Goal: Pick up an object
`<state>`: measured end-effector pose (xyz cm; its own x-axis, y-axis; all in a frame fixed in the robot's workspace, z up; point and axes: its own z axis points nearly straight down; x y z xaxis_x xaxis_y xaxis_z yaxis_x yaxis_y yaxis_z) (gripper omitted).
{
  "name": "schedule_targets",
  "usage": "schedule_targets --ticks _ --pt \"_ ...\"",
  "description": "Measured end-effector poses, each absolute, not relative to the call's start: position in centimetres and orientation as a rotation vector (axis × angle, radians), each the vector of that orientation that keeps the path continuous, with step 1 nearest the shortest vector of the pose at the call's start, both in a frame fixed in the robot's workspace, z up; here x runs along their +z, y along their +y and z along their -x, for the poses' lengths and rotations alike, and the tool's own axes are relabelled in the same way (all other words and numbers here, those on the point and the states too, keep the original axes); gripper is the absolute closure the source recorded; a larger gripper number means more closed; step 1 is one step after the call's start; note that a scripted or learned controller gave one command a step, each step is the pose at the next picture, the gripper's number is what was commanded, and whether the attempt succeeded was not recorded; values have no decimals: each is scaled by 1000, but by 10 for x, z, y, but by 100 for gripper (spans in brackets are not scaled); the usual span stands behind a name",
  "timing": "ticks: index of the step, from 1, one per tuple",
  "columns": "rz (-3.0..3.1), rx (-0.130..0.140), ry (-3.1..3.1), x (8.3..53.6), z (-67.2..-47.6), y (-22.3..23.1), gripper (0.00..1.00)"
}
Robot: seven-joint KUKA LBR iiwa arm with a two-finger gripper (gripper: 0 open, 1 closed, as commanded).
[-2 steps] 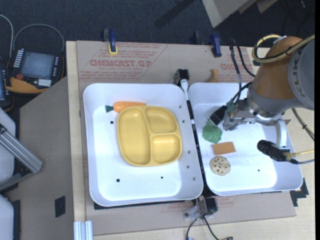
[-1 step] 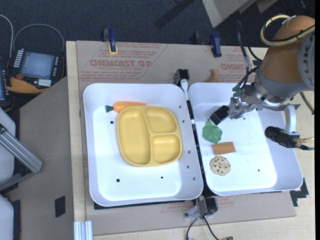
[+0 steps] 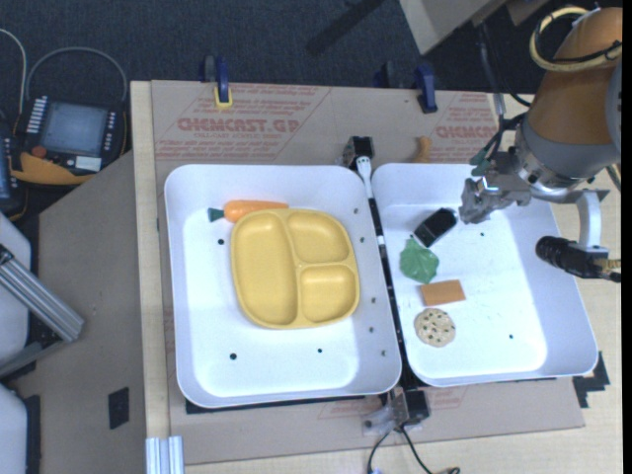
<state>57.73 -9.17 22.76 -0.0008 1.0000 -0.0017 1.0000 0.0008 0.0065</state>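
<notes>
Just left of the jaws (image 3: pixel 472 208), whose spread I cannot tell, lies the black block (image 3: pixel 434 227).

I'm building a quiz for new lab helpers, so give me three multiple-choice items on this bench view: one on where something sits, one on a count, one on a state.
1. Where does the carrot lie?
A. In the left bin, at the far edge of the yellow plate
B. In the right bin, beside the cookie
C. On the cardboard outside both bins

2. How many compartments does the yellow plate have?
A. Two
B. Three
C. Five

3. How does the gripper stand relative to the black object?
A. Over the left bin, far from it
B. Carrying it over the yellow plate
C. Over the right bin's far part, just beside it

Answers: 1 A, the carrot lies against the plate's far rim inside the left bin. 2 B, one large section and two smaller ones show. 3 C, the gripper sits over the right bin next to the black object.
</notes>
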Motion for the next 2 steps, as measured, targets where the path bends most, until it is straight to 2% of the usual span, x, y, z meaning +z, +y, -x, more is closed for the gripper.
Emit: schedule_targets --ticks 2 --pt "-2213 6 2229 241 -573 19 100"
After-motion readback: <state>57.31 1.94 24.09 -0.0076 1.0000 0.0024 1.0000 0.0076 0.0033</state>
